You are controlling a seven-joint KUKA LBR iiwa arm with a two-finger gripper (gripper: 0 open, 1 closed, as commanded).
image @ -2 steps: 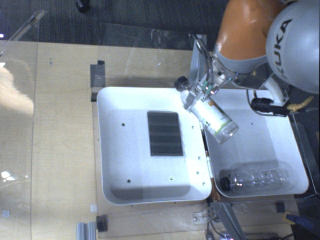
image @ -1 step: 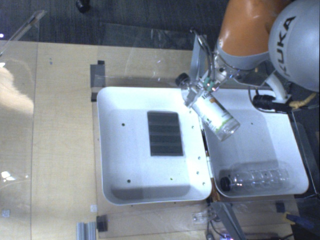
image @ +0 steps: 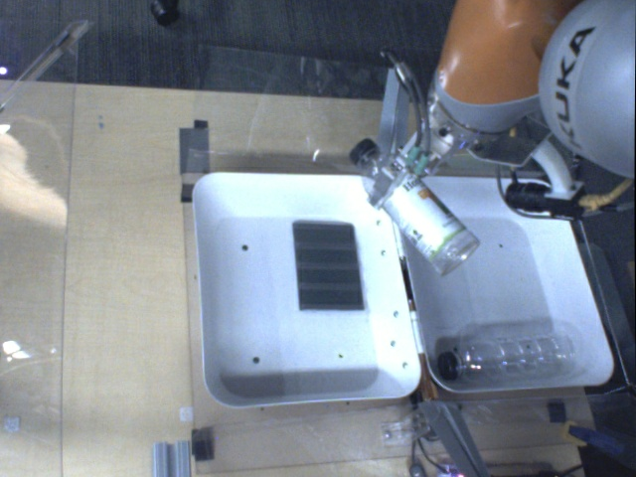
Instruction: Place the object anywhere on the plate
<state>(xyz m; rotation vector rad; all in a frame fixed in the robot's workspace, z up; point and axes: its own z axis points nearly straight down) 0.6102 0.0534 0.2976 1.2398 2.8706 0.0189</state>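
Observation:
A dark ribbed rectangular plate (image: 327, 265) lies flat in the middle of the left bin (image: 224, 296). A clear plastic bottle with a white and green label (image: 434, 231) hangs tilted over the left edge of the right bin (image: 576, 266), its base pointing down and right. My gripper (image: 391, 185) is shut on the bottle's upper end, just right of the wall between the two bins. The bottle sits up and to the right of the plate, apart from it.
A second clear bottle with a dark cap (image: 505, 355) lies on its side along the right bin's front wall. The orange band and grey arm (image: 517, 38) loom over the right bin's back edge. Cables (image: 542, 199) trail at the right.

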